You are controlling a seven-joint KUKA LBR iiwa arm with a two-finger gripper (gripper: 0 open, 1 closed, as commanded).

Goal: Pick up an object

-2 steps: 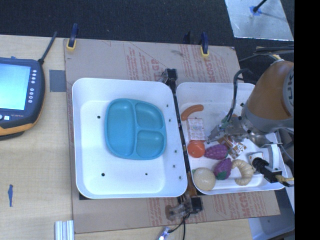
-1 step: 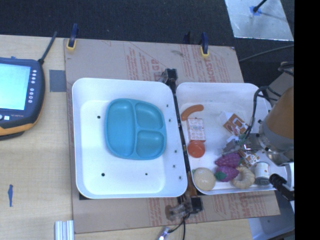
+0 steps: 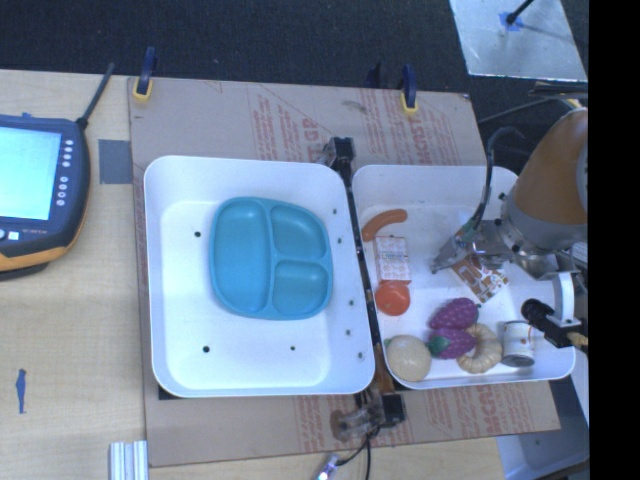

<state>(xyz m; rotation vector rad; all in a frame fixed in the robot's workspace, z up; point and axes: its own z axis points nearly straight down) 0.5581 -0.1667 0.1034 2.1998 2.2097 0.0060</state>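
Note:
The right bin [image 3: 420, 183] holds several small items. Among them are an orange-brown sausage [image 3: 383, 222], a white packet with red print [image 3: 392, 259], a red-orange round piece [image 3: 393, 297], purple grapes [image 3: 453, 316], a pale egg-shaped item [image 3: 408, 357], a tan ring-shaped pastry [image 3: 482, 350] and a small can [image 3: 517, 344]. My gripper [image 3: 455, 255] is low over the right half of this bin, just left of a brown printed wrapper [image 3: 483, 280]. I cannot make out anything held in it.
A blue divided plate [image 3: 270, 258] lies in the left bin [image 3: 170, 268]. A tablet [image 3: 35, 188] sits at the bench's far left. The arm's orange band [image 3: 555, 168] hangs over the right bin's right rim. Clamps hold the cardboard at the back edge.

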